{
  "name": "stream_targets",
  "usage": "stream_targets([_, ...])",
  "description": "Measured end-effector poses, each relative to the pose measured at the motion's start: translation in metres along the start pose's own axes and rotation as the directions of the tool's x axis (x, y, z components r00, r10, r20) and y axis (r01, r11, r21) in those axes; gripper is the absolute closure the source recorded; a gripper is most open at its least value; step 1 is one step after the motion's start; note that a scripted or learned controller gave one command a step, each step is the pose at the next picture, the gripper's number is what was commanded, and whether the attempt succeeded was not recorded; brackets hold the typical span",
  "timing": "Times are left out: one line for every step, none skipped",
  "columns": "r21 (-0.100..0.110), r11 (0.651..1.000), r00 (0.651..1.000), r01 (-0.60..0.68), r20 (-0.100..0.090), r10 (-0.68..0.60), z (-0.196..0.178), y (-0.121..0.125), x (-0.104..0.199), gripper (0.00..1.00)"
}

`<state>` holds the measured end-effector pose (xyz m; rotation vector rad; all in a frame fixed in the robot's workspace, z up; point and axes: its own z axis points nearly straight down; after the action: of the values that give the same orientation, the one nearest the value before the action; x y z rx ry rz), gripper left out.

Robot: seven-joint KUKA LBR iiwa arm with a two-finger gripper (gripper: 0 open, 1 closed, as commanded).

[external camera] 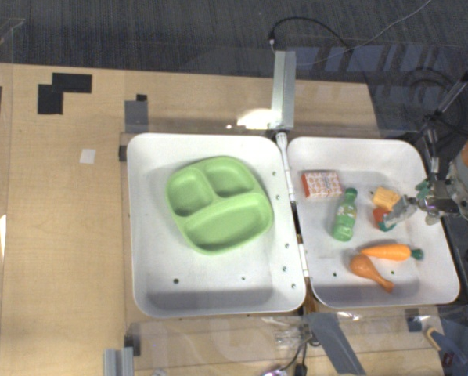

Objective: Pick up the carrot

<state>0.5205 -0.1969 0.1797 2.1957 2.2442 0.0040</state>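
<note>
On the pale wooden tabletop [54, 233] sit 2 shallow white bins side by side. The left bin [152, 288] carries a green divided plate [218, 204] with 3 compartments, tilted a little in the middle of the bin floor.

The right bin [328, 284] holds the small items. The carrot [386, 251] lies on its side in the lower right part of this bin, orange body pointing left and its green tip at the right end. Just below and to the left of it lies an orange, pear-shaped toy [369, 271], close to the carrot but whether they touch is hard to tell. A green bottle [344, 215] lies near the middle of the bin, and a small red and white box [321, 184] sits above and left of it. Toward the right wall there is a yellow piece [386, 197] with a red and green item [384, 219] just beneath it.

The claw [410, 207] reaches in from the right edge, at the bin's right side, just beside that red and green item and above the carrot, apart from it. From this slanted view it is not possible to tell whether the claw is spread or pressed together. Nothing is visibly pinched in it.
</note>
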Motion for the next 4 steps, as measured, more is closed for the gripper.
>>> stream_targets([-0.002,0.976,0.976,0.218,0.003,-0.218,0.004,0.045,-0.009,0.0])
stream_targets([-0.007,0.937,0.937,0.35,0.007,-0.35,0.091,0.085,-0.01,0.0])
stream_targets([-0.013,0.935,0.935,0.353,0.01,-0.353,0.079,0.088,-0.009,1.0])
stream_targets([-0.005,0.996,0.996,-0.091,0.002,0.091,0.092,0.119,0.014,1.0])
